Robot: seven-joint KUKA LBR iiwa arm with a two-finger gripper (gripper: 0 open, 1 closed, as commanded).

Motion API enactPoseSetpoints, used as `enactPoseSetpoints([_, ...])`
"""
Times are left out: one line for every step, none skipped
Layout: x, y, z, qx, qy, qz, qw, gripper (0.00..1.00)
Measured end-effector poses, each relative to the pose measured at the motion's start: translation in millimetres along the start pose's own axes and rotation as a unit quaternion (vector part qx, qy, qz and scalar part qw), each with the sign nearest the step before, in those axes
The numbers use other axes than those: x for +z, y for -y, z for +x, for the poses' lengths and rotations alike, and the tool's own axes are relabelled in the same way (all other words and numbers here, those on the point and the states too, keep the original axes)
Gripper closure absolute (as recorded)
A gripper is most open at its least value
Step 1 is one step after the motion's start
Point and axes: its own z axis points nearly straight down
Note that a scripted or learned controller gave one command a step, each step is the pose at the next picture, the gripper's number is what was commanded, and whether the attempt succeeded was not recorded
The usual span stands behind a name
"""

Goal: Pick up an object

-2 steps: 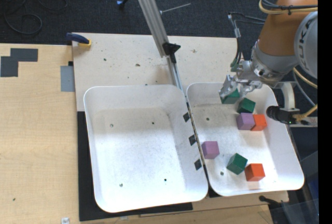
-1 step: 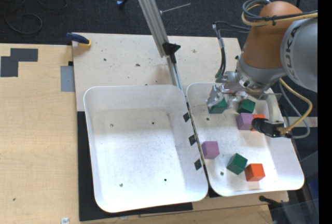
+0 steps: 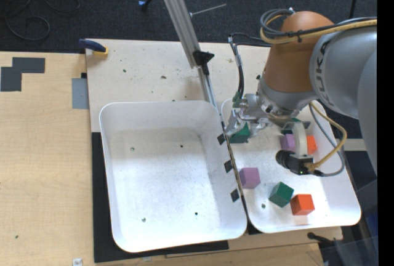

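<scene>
My gripper hangs over the left side of the right bin, close to the rim between the two bins. A dark green block sits between its fingers, and the gripper is shut on it. Loose in the right bin lie a purple cube, a green cube and an orange cube. Partly hidden behind the wrist are another purple block and an orange block.
The left bin lies beside the right one, their shared rim bearing small black clips. A slanted aluminium pole rises behind the bins. The grey and orange arm covers the back of the right bin.
</scene>
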Motion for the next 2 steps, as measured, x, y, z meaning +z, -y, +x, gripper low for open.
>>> enactPoseSetpoints([-1.4, 28.9, 51.1, 0.0, 0.0, 0.0, 1.0, 1.0])
enactPoseSetpoints([-16.7, 37.6, 95.6, 0.0, 0.001, -0.002, 1.0, 1.0])
